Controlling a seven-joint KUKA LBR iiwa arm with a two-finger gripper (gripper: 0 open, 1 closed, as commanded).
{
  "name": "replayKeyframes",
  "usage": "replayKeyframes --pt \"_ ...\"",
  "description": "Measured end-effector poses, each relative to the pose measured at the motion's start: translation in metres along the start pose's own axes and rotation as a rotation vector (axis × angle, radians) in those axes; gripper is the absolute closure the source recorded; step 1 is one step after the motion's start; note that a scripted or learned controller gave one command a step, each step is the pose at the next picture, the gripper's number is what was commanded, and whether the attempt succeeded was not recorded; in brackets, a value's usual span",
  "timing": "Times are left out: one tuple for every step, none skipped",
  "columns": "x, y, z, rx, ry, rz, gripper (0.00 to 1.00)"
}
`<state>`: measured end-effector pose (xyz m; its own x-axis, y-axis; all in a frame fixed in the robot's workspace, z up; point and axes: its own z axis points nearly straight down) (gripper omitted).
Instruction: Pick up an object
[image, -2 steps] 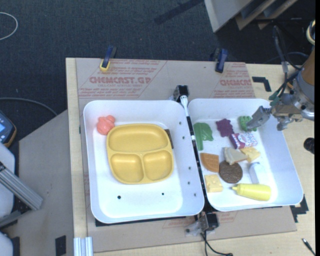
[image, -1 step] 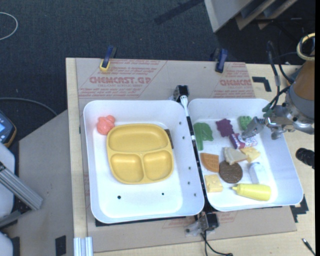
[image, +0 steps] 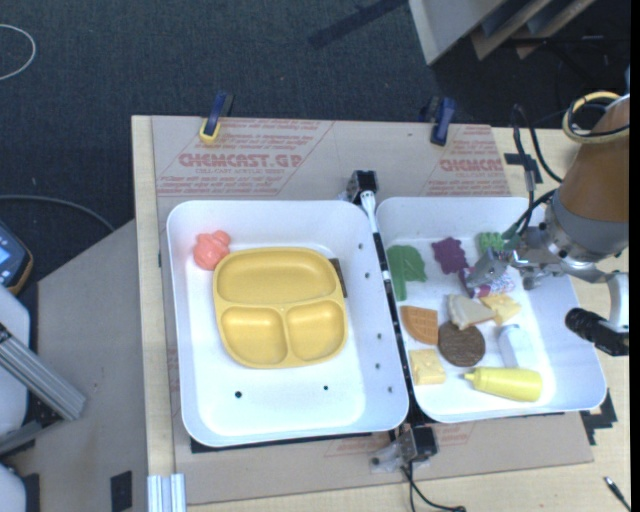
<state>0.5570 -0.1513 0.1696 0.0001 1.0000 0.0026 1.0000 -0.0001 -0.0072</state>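
Nothing is picked up yet, I judge: the gripper (image: 490, 275) hangs low in the right bin (image: 580, 385), whether its claw is apart or together I cannot tell, with the purple toy (image: 450, 255) at its nine o'clock and the yellow bottle (image: 503, 381) at six.

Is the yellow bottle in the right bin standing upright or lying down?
Lying down: the yellow bottle rests on its side along the near wall of the right bin.
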Motion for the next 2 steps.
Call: replayKeyframes --pt "0.011 -0.002 0.051 0.001 0.001 0.000 0.00" --pt "0.011 0.000 0.083 -0.009 -0.002 -0.001 0.00"
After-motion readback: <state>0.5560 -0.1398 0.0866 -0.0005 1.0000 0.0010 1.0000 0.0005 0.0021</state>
